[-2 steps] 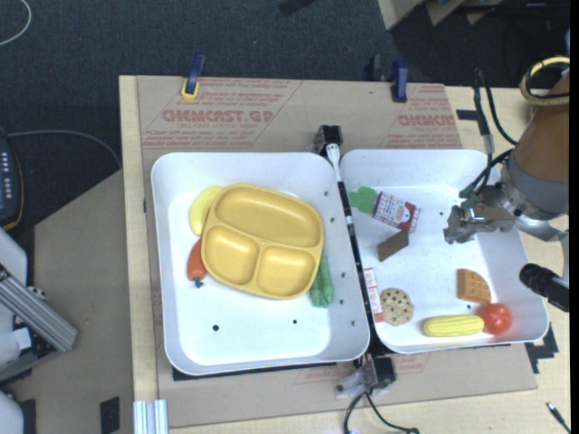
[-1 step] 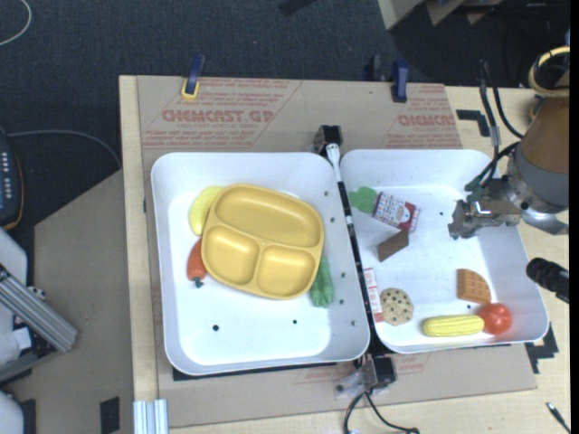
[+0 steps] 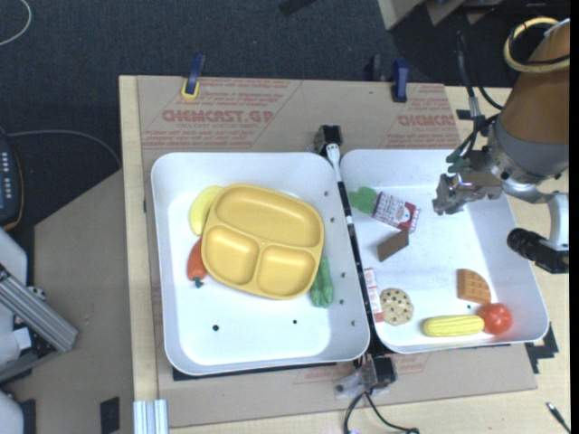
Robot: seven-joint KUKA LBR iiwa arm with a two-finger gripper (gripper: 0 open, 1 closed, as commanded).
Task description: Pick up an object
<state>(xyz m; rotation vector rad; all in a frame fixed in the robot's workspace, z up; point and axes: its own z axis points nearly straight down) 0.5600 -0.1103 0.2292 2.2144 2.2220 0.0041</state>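
My gripper [image 3: 450, 199] hangs over the upper right part of the right bin [image 3: 434, 165], with the grey and orange arm behind it at the right edge. Below and left of it lie a red and white packet [image 3: 394, 211], a green piece [image 3: 365, 199] and a brown block [image 3: 393, 245]. Toward the front of that bin sit a cookie [image 3: 395, 306], a waffle piece [image 3: 472, 286], a yellow corn cob [image 3: 452, 325] and a red tomato [image 3: 496, 317]. Nothing shows between the fingers.
The left bin [image 3: 172, 242] bears a yellow divided tray [image 3: 262, 240]. A yellow banana [image 3: 203, 208], a red pepper [image 3: 195, 264] and a green vegetable [image 3: 322, 284] peek out around it. Clamps sit at the bench's back edge.
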